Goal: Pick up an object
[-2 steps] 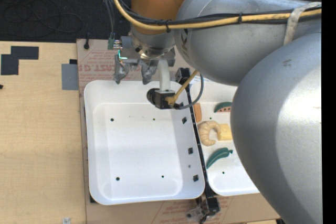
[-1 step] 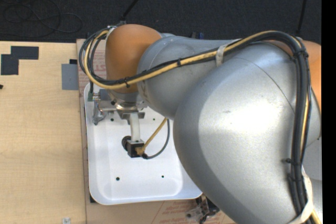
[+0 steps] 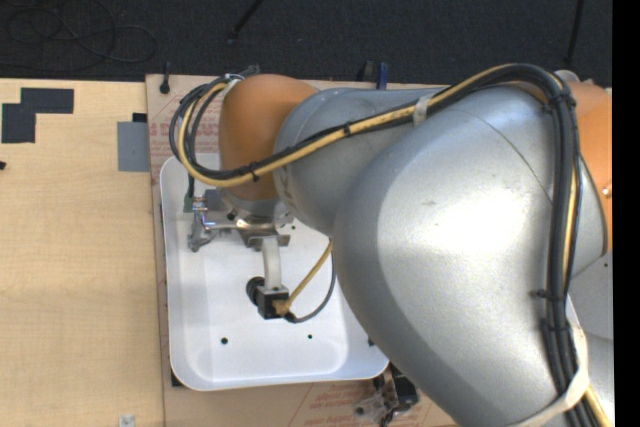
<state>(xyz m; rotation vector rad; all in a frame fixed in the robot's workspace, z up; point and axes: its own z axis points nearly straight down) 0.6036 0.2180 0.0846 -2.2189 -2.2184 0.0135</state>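
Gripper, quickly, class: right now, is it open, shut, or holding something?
Gripper: cannot be told from this angle; it sits under the wrist, low over the white bin.

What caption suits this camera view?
KUKA arm reaches in from the right, its orange-banded wrist over a white bin, covering much of it.

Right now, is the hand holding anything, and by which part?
Cannot tell. The hand is over the white bin, with the arm's orange band above it blocking the grip area. No object is visible in its grasp.
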